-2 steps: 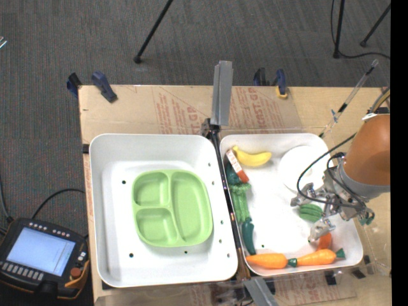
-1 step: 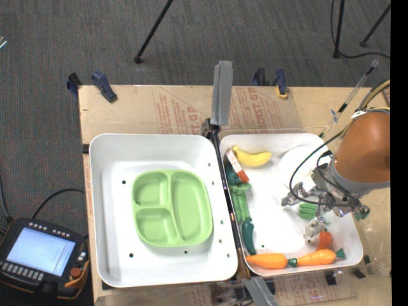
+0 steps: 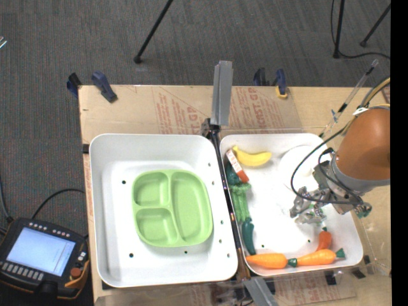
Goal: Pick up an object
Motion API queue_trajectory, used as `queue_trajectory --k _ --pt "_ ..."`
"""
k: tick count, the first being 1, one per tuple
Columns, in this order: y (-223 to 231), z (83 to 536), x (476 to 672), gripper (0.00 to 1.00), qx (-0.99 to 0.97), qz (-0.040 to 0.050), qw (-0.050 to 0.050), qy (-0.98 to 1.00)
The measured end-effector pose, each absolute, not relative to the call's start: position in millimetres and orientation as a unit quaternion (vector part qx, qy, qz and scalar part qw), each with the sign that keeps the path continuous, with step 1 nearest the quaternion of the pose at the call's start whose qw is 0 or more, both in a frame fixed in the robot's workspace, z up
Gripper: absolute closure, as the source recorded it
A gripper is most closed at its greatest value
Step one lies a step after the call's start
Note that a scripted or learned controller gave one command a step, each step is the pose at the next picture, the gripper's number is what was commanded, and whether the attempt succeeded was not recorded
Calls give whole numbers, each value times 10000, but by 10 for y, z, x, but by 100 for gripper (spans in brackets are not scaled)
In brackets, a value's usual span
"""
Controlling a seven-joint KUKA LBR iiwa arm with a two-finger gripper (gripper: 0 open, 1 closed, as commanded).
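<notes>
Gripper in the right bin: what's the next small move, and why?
Probably a short drop toward the near-right corner. The gripper sits low in the right bin with nothing seen between its fingers. The nearest items are the small orange piece just below it in the view and the carrot by the near wall. The banana is further off, at the far left.

Bright, even overhead light fills the bench. The white bins (image 3: 102,171) glare slightly, shadows fall soft and short, and the dark carpet (image 3: 76,30) looks grainy; the picture is mildly soft.
</notes>
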State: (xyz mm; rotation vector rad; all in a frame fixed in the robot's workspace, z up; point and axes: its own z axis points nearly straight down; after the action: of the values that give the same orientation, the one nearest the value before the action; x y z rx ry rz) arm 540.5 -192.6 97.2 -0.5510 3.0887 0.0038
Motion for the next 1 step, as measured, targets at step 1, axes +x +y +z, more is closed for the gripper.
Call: queue_trajectory --k 1 --pt "-2086 1111 5661 100 -1431 10 14 9897"
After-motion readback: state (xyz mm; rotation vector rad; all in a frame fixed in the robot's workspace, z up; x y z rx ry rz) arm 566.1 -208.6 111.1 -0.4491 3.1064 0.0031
